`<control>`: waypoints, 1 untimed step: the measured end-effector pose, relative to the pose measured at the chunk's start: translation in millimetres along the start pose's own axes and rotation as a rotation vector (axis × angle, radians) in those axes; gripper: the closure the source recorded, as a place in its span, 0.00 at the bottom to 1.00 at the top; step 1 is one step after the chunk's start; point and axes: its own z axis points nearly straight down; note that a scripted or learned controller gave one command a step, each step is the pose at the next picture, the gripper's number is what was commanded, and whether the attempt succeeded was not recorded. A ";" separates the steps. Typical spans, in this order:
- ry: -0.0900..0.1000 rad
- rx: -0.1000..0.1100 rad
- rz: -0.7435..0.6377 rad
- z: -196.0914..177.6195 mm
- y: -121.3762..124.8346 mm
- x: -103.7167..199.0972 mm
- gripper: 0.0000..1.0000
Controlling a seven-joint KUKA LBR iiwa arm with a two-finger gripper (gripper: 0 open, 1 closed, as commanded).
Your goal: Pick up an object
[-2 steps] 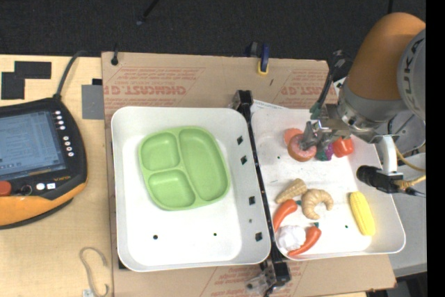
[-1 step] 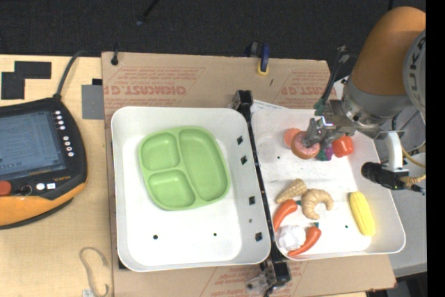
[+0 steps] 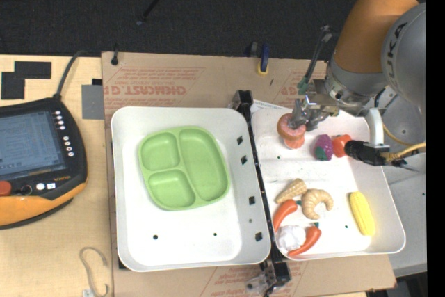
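Several toy foods are scattered in the right bin (image 3: 389, 233). A peach-coloured cylindrical piece (image 3: 290, 131) stands upright near the bin's far left corner. A purple piece (image 3: 322, 147) and a small red one (image 3: 340, 145) are seen just beside each other — to its right. Nearer the front, a corn cob (image 3: 290, 190), a tan croissant (image 3: 316, 202), two red chilli peppers (image 3: 284, 212) (image 3: 310, 240) and a white crumpled piece (image 3: 292, 236) are clustered. A yellow piece (image 3: 361, 212) lies apart, lengthwise, toward the right wall.
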 end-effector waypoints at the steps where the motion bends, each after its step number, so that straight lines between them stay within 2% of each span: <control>1: 0.000 0.004 0.007 -2.7 -14.6 -0.9 1.00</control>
